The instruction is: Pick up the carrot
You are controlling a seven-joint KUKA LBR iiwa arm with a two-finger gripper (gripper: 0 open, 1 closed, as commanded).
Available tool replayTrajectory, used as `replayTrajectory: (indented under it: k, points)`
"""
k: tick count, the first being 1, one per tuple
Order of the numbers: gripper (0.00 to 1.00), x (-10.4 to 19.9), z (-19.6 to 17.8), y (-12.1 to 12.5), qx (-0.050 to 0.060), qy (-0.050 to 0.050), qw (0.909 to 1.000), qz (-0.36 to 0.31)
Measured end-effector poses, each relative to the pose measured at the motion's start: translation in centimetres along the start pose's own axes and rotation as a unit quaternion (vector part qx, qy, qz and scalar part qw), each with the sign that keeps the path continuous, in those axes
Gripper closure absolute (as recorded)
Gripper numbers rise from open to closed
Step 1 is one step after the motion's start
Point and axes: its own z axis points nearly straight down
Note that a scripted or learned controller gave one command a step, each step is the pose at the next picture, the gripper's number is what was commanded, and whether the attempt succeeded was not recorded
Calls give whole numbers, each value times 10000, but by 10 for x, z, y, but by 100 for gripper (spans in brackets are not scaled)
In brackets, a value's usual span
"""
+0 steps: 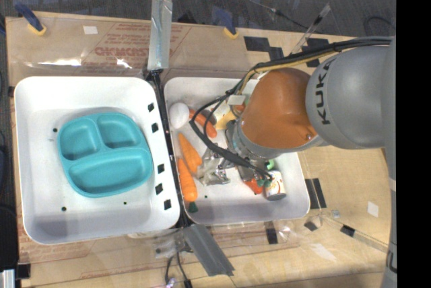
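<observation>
Two carrots lie along the left wall of the right bin [296,202]: one carrot [190,153] slants toward the middle, and a second carrot [186,184] lies below it with its green end toward the front corner. My gripper [215,170] hangs low in the bin just to the right of them, beside the lower carrot. The orange wrist band and grey arm hide the middle of the bin. I see nothing gripped.
A white egg-like object [179,114] and another orange piece [203,123] sit at the back left of the right bin. A small red, white and green item [271,187] lies at the front right. The left bin [34,112] holds a teal divided plate [104,152].
</observation>
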Motion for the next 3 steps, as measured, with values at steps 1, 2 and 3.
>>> replayTrajectory:
  k: [1,2,3]
  points:
    - [100,14,-76,19,-79,118,9909,-1341]
    - [100,8,-207,22,-77,85,9566,-2911]
    - [100,-26,-261,-67,-90,90,9254,-3787]
